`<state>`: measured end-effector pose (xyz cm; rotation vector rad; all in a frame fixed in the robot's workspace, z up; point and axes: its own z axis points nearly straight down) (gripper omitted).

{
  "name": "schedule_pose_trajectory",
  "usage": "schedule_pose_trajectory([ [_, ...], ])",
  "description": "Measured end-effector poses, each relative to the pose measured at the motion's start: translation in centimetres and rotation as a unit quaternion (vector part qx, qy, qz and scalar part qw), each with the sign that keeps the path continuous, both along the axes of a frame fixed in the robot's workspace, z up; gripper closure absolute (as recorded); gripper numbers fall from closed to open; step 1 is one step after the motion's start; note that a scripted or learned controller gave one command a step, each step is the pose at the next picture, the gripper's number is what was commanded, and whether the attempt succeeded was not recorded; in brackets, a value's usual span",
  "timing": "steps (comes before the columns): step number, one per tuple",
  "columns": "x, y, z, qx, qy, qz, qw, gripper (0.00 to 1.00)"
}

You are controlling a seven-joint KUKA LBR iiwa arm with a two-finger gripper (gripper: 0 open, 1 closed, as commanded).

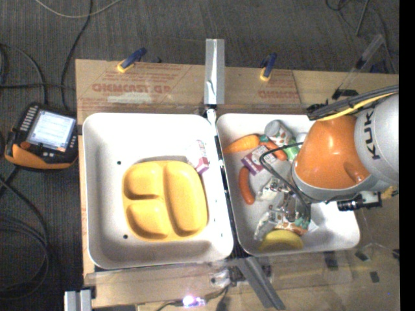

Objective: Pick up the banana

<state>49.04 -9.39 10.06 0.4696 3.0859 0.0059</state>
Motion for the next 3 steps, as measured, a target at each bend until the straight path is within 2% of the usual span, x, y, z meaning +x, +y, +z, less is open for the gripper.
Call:
schedule_pose_trajectory([
  [1, 6.9, 0.4, 8.3, 0.0007, 0.009, -0.04, 0.9992, 0.0],
  [2, 0.0, -2.3, 2.0, -0.0006, 0.011, -0.037, 0.9993, 0.0],
  [3, -0.4, 1.6, 11.4, 0.0003, 0.009, 0.003, 1.0, 0.0],
])
